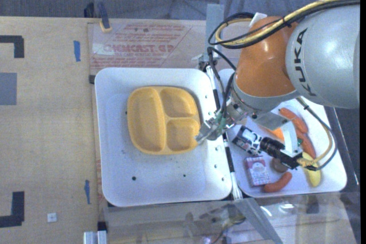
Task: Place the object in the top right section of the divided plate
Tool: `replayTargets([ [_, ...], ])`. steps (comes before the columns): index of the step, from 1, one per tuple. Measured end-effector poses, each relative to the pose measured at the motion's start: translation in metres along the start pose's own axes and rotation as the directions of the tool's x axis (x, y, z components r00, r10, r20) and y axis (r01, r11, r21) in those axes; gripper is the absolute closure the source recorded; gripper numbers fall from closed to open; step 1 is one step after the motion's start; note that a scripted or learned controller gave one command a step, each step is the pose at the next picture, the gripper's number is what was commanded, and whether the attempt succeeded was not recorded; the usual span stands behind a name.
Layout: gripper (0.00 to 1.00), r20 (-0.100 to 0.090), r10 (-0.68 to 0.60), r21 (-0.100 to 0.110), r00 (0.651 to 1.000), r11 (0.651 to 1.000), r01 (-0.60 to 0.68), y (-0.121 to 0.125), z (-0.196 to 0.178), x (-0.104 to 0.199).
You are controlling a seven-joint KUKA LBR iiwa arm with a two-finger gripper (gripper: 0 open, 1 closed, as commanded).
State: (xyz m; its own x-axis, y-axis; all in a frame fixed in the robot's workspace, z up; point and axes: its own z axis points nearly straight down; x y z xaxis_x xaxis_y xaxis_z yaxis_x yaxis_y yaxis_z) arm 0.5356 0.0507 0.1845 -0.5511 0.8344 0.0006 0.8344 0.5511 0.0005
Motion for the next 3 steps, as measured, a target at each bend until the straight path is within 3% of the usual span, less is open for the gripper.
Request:
replayTargets([
  [1,1.0,0.003,-0.098,-0.003,0.995,0.995,0.098,0.009,-0.034,-0.009],
  [2,1.0,0.002,-0.465,-0.002,0.885,0.885,0.465,0.01,-0.034,-0.005],
  [3,1.0,0.001,-0.483,-0.002,0.876,0.876,0.483,-0.016,-0.053,-0.001],
])
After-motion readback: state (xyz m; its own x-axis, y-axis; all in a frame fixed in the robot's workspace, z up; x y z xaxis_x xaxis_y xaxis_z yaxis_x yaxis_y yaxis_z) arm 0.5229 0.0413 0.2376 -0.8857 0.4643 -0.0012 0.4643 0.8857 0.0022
